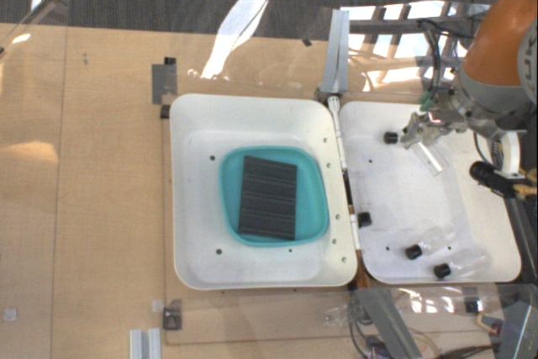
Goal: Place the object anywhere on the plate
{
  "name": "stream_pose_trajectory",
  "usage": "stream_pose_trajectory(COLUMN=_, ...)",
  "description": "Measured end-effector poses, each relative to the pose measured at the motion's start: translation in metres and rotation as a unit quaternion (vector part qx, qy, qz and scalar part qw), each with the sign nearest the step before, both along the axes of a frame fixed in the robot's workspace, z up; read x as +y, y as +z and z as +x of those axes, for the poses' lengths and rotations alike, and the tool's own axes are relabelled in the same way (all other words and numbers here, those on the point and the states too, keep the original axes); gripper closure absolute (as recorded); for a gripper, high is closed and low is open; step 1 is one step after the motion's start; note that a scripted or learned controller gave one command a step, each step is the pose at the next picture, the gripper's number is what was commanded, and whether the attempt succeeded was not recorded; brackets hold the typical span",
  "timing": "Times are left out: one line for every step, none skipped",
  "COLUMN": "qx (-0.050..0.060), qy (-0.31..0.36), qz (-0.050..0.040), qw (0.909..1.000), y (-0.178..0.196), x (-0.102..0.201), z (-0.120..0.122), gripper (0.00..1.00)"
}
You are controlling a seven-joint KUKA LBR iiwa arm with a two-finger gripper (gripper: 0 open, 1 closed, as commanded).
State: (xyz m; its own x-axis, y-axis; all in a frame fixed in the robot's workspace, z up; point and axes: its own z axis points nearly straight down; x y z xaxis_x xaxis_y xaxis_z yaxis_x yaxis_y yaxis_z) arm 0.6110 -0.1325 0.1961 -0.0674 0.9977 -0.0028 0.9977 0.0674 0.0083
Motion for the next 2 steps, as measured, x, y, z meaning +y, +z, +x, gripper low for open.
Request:
stream_pose_trajectory(qx=0.002, qy=0.020, qz=0.0012, qw=0.9998, y=-0.011, x=0.066, z=-0.030, gripper=1.00)
stream_pose_trajectory(qx=0.001, qy=0.038, qz=0.0012, qw=0.9993, y=-0.010, x=0.129, z=-0.005, gripper=1.00)
